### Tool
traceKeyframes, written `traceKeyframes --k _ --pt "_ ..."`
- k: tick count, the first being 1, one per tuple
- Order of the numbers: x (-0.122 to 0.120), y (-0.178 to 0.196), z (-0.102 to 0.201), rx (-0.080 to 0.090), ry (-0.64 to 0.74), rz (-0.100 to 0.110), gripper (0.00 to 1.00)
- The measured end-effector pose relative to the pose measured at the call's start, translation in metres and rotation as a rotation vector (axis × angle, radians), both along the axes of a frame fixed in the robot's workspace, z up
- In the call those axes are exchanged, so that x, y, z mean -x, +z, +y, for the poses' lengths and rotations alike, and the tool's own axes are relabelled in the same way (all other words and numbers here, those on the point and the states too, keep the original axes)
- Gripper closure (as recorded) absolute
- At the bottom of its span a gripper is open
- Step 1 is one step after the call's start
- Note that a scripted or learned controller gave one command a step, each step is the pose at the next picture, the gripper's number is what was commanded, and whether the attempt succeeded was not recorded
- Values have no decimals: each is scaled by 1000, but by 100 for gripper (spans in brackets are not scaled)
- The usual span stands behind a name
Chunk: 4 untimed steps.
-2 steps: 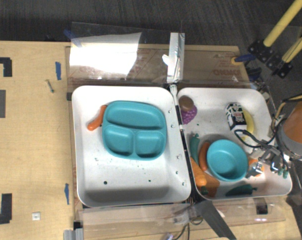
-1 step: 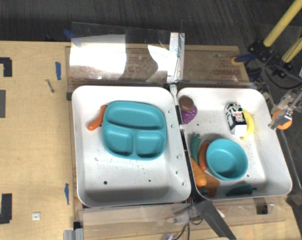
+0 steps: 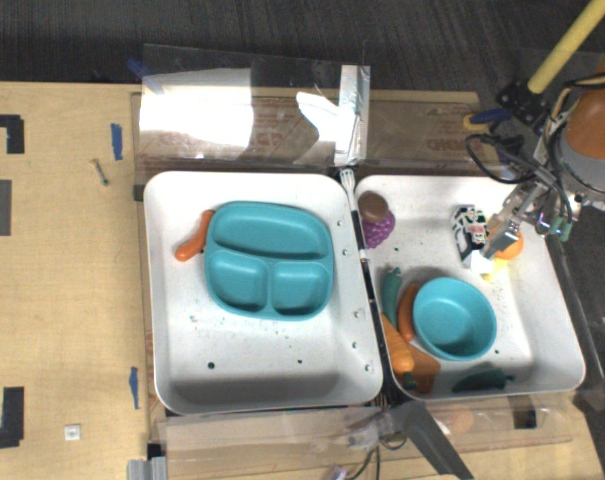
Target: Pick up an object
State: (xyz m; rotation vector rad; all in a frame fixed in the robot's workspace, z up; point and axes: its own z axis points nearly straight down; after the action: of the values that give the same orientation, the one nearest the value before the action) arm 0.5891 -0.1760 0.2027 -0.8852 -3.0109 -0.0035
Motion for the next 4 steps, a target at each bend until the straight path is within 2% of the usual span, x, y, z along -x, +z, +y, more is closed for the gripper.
traceKeyframes --k 1,2,3,4 --pt "-60 -104 28 1 159 -1 100" --pt "-69 57 39 8 151 -25 100" --pt "-64 20 117 0 56 -4 100" --pt "-49 -113 30 6 196 -15 100"
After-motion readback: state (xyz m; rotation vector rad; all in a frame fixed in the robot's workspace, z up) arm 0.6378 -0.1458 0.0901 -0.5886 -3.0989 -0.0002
